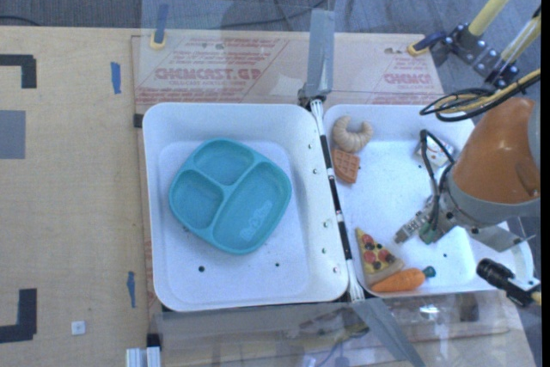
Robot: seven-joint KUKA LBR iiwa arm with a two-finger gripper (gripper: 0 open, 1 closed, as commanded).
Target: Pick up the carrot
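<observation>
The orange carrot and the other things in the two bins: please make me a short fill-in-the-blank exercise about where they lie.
1. The orange toy carrot lies in the ___ white bin.
2. The toy pizza slice lies just ___ the carrot in the picture.
3. The turquoise divided plate has ___ compartments.
4. The arm's pincer hovers ___ of the carrot in the picture.

Missing words: right; above; three; above

Grey arm [503,206] — orange band [503,152], black cables [468,103]
</observation>
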